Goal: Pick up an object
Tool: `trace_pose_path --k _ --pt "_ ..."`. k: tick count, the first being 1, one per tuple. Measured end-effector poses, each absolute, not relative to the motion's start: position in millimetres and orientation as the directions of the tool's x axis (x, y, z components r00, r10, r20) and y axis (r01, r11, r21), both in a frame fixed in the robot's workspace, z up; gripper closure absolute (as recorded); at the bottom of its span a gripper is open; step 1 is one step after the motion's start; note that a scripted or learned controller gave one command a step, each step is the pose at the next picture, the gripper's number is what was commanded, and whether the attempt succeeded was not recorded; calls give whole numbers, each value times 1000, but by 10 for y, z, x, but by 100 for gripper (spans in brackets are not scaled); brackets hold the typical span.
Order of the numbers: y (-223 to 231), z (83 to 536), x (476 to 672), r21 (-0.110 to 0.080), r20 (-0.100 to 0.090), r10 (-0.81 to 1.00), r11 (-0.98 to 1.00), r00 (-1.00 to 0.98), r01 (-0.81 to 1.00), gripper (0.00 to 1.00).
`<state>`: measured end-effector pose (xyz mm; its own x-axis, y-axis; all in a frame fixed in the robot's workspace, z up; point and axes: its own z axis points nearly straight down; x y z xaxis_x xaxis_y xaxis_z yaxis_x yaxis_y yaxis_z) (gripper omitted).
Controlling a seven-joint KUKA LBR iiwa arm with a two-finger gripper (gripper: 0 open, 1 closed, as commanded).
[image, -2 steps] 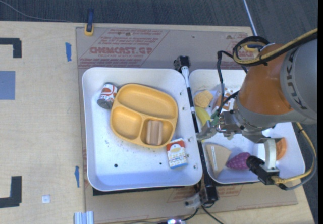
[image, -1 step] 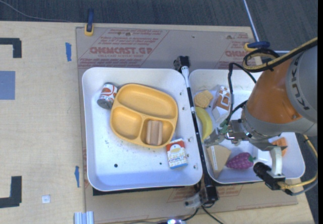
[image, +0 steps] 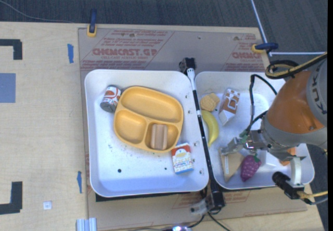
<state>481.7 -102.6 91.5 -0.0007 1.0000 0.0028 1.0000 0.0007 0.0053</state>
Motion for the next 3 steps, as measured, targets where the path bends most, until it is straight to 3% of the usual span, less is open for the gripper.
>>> trace_pose_path --k 1,2,3 --pt "-1049 1028 4837 15 -4 1000 -2 2 1000 100" --pt "-279 1848 4887 1 1 1000 1 -1 1000 100" --pt "-283 1847 4885 1 0 1000 1 -1 1000 0"
